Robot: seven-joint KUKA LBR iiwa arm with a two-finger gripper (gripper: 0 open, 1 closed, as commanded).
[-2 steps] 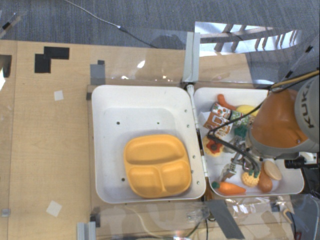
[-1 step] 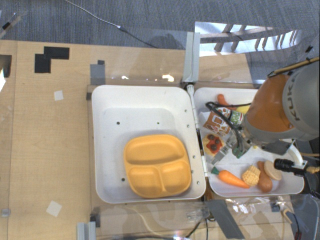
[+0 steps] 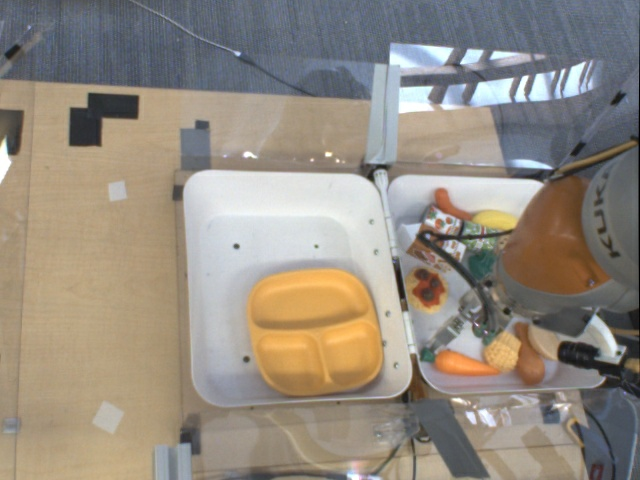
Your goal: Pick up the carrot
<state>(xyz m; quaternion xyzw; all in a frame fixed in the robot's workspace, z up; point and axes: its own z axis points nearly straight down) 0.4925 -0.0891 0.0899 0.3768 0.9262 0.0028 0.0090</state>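
A grey arm [image 3: 585, 228] with an orange band is reaching in from the right over the right bin [image 3: 405, 203], one of two shallow white bins sitting side by side on a wooden bench [image 3: 90, 298]. The gripper [image 3: 470, 313] is hanging low among a crowd of toy foods, near the middle of that bin. Whether its claw is apart or together cannot be told; the wrist is blocking the view.

The carrot [image 3: 464, 364] is lying flat along the right bin's near edge, close to the near-left corner, leafy end pointing left. It is lying just below the gripper, apparently untouched, so the arm is probably positioning itself above for a descent. A corn cob [image 3: 502, 350] is sitting just beside the carrot's right end, and could get in the way of a grasp.

The left bin [image 3: 215, 218] is holding a yellow divided plate [image 3: 315, 328], lying toward its near edge.

Beyond the bench's far edge, grey carpet [image 3: 250, 18] is showing, with a thin cable [image 3: 170, 20] trailing across it.
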